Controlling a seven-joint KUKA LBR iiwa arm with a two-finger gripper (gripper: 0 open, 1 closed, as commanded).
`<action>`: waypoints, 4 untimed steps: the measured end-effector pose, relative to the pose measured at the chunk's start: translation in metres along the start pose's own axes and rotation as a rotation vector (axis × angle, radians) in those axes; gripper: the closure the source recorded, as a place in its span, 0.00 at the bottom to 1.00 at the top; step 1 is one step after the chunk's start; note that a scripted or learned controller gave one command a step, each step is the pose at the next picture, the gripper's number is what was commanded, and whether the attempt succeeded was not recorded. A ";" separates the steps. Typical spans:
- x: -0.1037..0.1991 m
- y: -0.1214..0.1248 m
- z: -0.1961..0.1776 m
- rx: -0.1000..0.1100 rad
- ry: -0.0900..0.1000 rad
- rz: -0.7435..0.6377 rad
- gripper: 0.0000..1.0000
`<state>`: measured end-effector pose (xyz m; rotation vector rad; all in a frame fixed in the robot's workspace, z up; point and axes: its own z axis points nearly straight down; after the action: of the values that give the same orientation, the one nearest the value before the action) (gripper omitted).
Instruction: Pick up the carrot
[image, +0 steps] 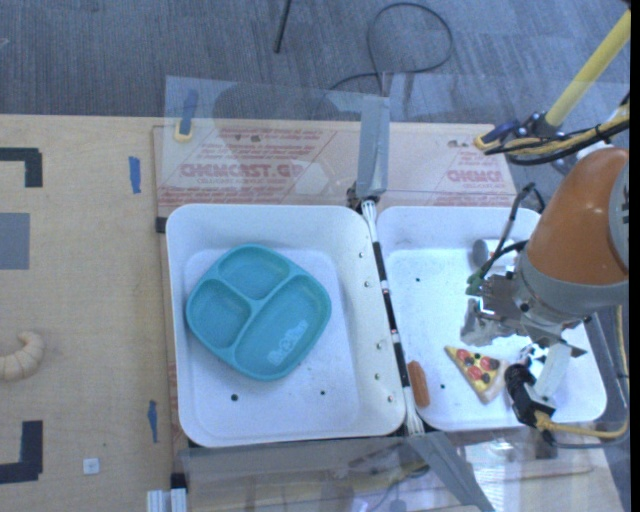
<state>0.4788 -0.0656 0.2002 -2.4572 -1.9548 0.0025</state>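
So the arm (590, 215) is the thing sticking up closest to the lens, a big orange band over grey, leaning in over the right-hand bin (440, 235). The gripper (484, 322) hangs low over that bin's floor. Open or clamped? Honestly can't tell from this angle, it's just a grey jumble. There's nothing I can see held in it.

The carrot (419, 384), which I'm taking to be the little orange stick, lies flat on the floor of the same bin. It's off to the gripper's left and nearer the front edge, tucked right against the wall that divides the two bins. A toy pizza slice (476, 369) sits just in front of the gripper, between it and the carrot, more or less.

My read is that it's in the approach step, with no grasp made yet. The next move needs a slide left and forward past the pizza, then a descent with the jaws set across the carrot's short width. The wall is the awkward bit, since there's barely any room on that side to get in.

The bin floors are white, a bit speckled and shallow. The left bin (340, 420) holds a teal divided plate (258, 312), well apart from the action. The bench (90, 300) is pale wood with blue and black tape marks, and a croissant-looking thing (20, 356) sits far left. Behind that there's grey carpet (150, 40) with loose cables.
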 end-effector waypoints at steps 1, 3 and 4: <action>-0.005 0.001 0.008 0.000 -0.001 0.302 1.00; -0.058 0.014 -0.018 -0.004 -0.001 -0.223 1.00; -0.011 0.003 0.009 0.001 0.001 -0.006 1.00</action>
<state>0.4794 -0.0768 0.1910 -2.4508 -1.9607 0.0021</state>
